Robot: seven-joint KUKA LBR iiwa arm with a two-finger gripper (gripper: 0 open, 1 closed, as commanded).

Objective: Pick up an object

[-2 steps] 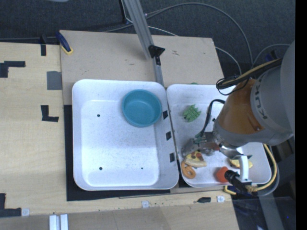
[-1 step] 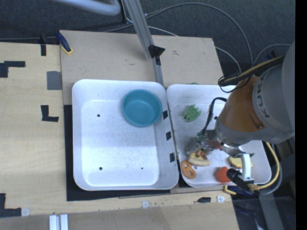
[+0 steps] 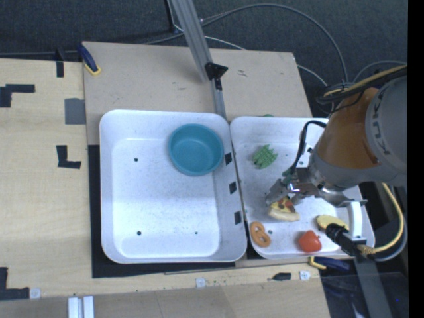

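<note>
gripper (image 3: pixel 283 195): low in the right bin (image 3: pixel 278 128), jaws narrowly parted, nothing between them
pizza slice (image 3: pixel 283 210): just under the jaws
green toy (image 3: pixel 264 156): beyond the jaws

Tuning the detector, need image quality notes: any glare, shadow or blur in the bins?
Camera view: even, soft light, no hard glare on the left bin; the bowl is sharp-edged with a faint shadow; the arm darkens the right bin under it; the gripper and pizza toy look slightly soft, fine detail lost.
</note>
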